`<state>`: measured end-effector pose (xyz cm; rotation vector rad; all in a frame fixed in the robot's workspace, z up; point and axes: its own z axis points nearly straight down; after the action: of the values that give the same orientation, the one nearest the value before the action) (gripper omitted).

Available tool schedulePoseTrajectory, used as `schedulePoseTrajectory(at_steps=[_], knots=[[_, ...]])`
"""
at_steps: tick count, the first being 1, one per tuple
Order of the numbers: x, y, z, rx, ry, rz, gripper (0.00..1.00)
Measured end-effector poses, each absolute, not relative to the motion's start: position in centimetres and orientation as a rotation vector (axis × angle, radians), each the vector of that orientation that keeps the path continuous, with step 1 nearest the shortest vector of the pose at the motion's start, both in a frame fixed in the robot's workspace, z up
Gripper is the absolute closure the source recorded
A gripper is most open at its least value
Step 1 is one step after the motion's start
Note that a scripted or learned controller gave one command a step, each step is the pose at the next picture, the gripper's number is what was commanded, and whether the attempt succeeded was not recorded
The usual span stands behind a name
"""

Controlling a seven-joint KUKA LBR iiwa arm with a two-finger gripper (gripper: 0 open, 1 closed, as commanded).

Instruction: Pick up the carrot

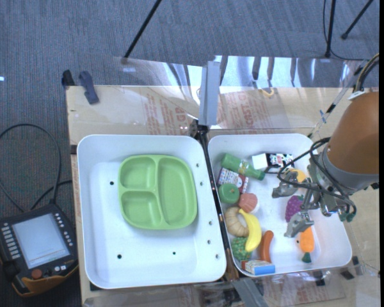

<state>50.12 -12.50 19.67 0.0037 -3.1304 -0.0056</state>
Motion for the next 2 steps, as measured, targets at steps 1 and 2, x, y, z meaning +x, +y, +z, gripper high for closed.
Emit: schedulePoseTrajectory(at_steps=[1, 2], knots=[[50.3, -12.5, 20.1, 0.004, -3.139, -0.003, 0.0], [48.8, -17.8, 9.2, 0.408, -3.11, -0.008, 0.0]])
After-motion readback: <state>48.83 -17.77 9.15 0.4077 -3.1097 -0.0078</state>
